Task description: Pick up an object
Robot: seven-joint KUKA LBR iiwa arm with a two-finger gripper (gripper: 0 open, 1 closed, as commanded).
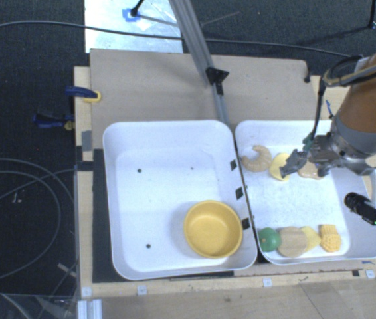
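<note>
Right now I am hanging over the right bin [357,251], near its top part. My gripper [299,165] is reaching in from the right, low over a small yellow piece [280,165] that is lying on the bin floor. One of my fingers [291,162] is pointing at it, and the fingers are looking a little apart, with nothing between them — I am not holding anything yet.

What could go wrong? The yellow piece is small and flat, so my fingers could be closing above it and catching only air. It is also sitting just beside a tan curved toy [258,158] and another tan piece [311,173] that is partly under my wrist. I could be bumping one of those and pushing the yellow piece away. If I am coming down too hard, I could be hitting the bin floor.

My arm [373,111] is bending in from the right side, grey and orange, leaning down toward the middle.

Other things are waiting too: a green ball [268,238], a tan lump [293,241] and a corn toy [330,238] along the bottom of this bin, and a yellow bowl [212,228] in the left bin [128,145].
</note>
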